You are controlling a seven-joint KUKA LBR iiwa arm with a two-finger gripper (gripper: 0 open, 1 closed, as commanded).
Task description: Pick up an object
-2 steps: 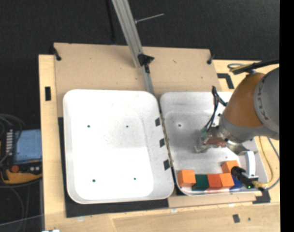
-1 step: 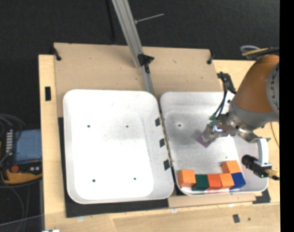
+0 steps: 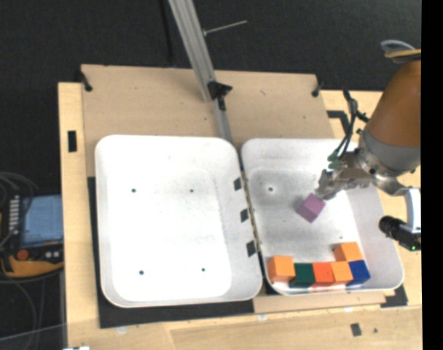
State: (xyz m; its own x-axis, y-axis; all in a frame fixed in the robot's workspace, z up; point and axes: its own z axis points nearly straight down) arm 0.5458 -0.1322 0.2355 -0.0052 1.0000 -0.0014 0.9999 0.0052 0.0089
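**Overhead: arm over the right bin**

You see the gripper (image 3: 331, 183) above the right bin (image 3: 280, 155), its tip right at a tilted purple block (image 3: 310, 207). Whether the fingers clasp that block, you cannot tell. Orange, green and blue blocks (image 3: 320, 271) crowd the bin's near edge. Beside it on the bench sits the left bin (image 3: 112, 195).

Gripper (image 3: 329, 188) above purple block (image 3: 310, 208) — right bin (image 3: 280, 152)

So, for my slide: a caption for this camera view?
End effector poised at a purple block in the right bin; coloured blocks line its near edge.
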